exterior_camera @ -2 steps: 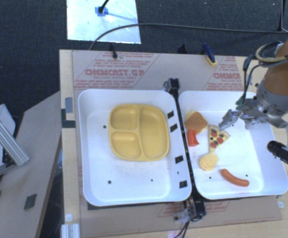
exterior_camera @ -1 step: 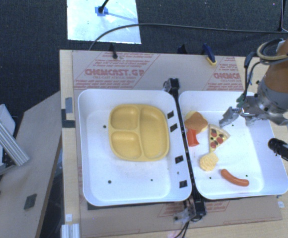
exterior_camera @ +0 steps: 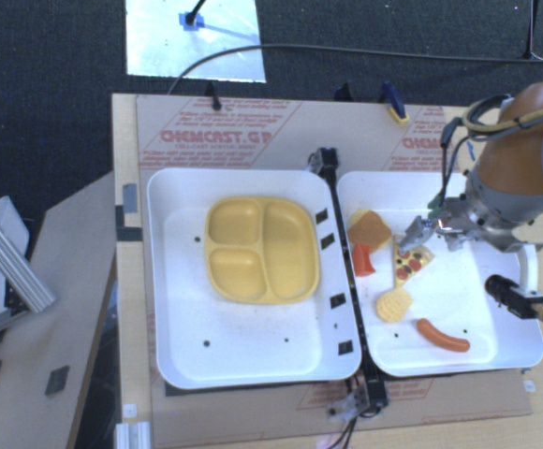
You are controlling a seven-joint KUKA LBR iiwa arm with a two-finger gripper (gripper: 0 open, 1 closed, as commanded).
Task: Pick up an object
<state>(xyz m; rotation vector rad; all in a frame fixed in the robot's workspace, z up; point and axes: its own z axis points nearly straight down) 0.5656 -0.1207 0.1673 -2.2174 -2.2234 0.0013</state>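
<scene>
Camera view: fixed overhead at a slant, 2 white bins side by side on the bench, arm entering from the right.
Left bin [exterior_camera: 183, 344]: carries 1 yellow divided plate [exterior_camera: 260, 249], 3 compartments, lying flat near the bin's middle.
Right bin [exterior_camera: 506, 344]: carries 5 toy food pieces, all loose on the floor of the bin.
Brown toast piece [exterior_camera: 370, 227]: near the divider, upper part of the bin.
Red piece [exterior_camera: 363, 259]: just below the toast, touching or nearly touching it; cannot tell which.
Pizza slice [exterior_camera: 411, 262]: centre of the bin, just beside the gripper tips.
Yellow waffle piece [exterior_camera: 394, 304]: below the pizza slice, apart from it.
Sausage [exterior_camera: 443, 336]: lower part of the bin, lying at a slant, well apart from the gripper.
Gripper [exterior_camera: 428, 229]: low over the right bin, above the upper end of the pizza slice; fingers look spread a little, with nothing visibly between them.
Arm: grey body with orange band at the right edge, wrist angled down toward the bin centre.
Step in hand: approach, as I judge it; nothing is grasped or lifted.
Next move calls for: centring the tips over 1 piece, probably the pizza slice, lowering to the bin floor, closing, then lifting straight.
Risk: pizza slice is flat and thin, so fingers may slide over it.
</scene>
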